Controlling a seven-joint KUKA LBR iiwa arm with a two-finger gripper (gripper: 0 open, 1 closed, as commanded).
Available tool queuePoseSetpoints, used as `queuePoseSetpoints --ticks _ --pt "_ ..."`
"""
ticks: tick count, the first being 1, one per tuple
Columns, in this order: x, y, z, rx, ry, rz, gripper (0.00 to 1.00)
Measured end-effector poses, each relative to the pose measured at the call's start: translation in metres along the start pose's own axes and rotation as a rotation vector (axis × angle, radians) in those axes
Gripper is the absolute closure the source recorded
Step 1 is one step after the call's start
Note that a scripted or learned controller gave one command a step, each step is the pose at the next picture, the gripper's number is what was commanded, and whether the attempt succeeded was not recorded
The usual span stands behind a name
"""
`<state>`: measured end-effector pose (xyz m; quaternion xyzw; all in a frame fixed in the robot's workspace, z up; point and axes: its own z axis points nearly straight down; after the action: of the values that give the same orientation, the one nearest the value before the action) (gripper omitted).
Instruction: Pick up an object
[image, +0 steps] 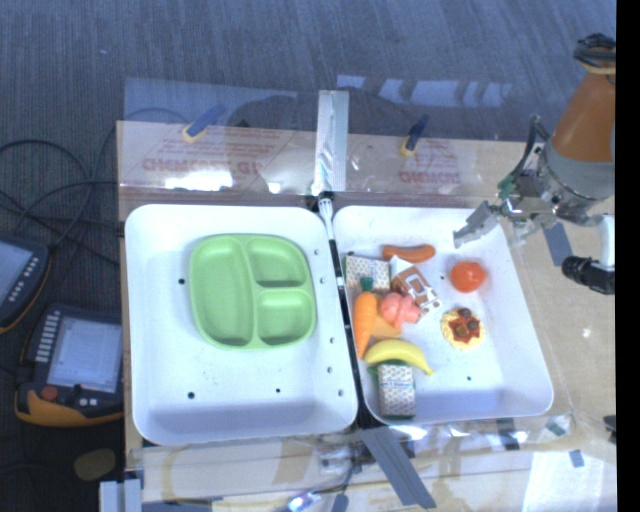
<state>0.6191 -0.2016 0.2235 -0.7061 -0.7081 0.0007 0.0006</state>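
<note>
The jaws (478, 227) of the KUKA arm (580, 130) hang above the upper right corner of the right bin (520, 385), nothing between them; whether they stand wide or narrow cannot be told from this slanted view. No object has been lifted, and the step in hand looks to be the approach, before any descent.

Nearest below the jaws lies a red tomato (467, 275), alone on bare white floor, with an orange sausage (408, 253) to its left and a small round tart (462, 327) just beneath it in the view. These three sit apart from one another and seem the easier picks.

Further left the goods crowd together along the divider: a carrot (364, 318) pressed beside a pink toy (396, 310), a small printed carton (420, 287) above them, a patterned packet (367, 272), a yellow banana (398, 353) and a green-labelled box (397, 388) touching it below.

The next move probably calls for the arm to settle over one item, likely the tomato, line the jaws up across it and drop straight down; its round shape may let it roll aside.

The left bin (160, 400) holds a green divided plate (253, 290). Both bins rest on the counter (580, 400), with a handheld controller (70, 360) at far left.
</note>
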Motion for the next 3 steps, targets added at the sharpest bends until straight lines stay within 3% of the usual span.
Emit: queuePoseSetpoints --ticks 1,2,3 --pt "-0.022 -0.001 0.011 0.001 -0.004 -0.048 0.0" --pt "-0.018 -0.008 0.093 -0.004 0.001 -0.004 0.0" --pt "-0.012 0.025 0.127 -0.007 0.008 0.037 0.0"
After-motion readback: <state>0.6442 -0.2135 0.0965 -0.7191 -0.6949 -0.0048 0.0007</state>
